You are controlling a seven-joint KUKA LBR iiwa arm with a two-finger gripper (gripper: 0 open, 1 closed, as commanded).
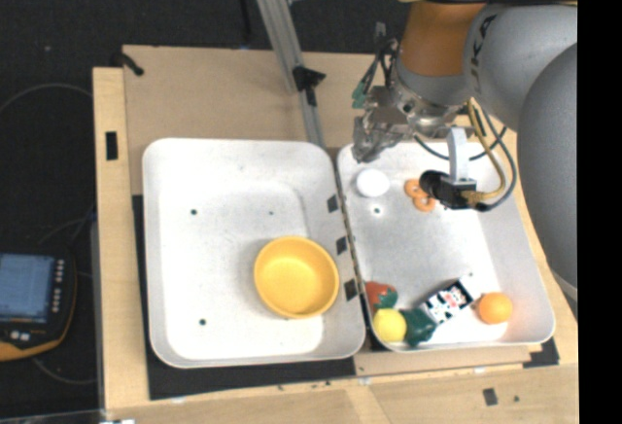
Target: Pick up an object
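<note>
My gripper [373, 142] hangs over the far left corner of the right bin [505, 247], below the arm's orange band. A white round disc [371, 184] lies on the bin floor just in front of the gripper, apart from it. To the disc's right lies a small orange ring-shaped piece [421, 194]. Along the near edge of this bin sit a red and green piece [380, 296], a yellow lemon [390, 324], a dark green piece [421, 326], a black and white patterned box [448, 300] and an orange ball [494, 307].
A yellow bowl [295, 276] stands in the left bin [194, 218], near its front right. A slanted metal rail [282, 33] rises behind the wall between the two bins. Black cables with a connector [455, 191] dangle from the wrist over the right bin.
</note>
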